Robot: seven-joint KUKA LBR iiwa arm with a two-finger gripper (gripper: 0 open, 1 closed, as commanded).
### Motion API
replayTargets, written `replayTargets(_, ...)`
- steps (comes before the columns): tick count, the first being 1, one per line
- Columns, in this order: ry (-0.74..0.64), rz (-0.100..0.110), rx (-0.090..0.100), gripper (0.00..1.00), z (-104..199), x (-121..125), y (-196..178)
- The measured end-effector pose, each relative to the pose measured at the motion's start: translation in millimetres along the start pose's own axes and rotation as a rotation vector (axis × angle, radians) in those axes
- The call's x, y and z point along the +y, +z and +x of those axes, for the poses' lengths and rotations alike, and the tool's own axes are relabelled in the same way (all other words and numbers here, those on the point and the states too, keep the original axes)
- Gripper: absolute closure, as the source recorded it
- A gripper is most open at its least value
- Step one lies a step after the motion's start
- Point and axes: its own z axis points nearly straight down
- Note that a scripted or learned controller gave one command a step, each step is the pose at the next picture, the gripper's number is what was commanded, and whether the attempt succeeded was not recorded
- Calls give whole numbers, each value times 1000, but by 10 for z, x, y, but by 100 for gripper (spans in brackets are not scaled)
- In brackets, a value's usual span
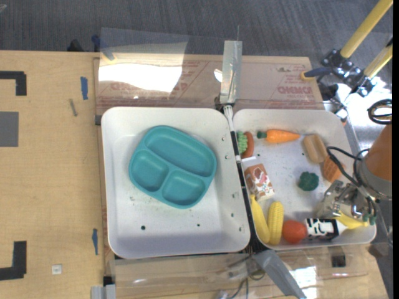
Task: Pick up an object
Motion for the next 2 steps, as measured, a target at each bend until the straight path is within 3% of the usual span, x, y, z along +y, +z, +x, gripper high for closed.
replayTargets(1, 41, -4, -1, 100, -36, -28, 2)
replayTargets(2, 56, 0, -7, 100, 12, 184, -5)
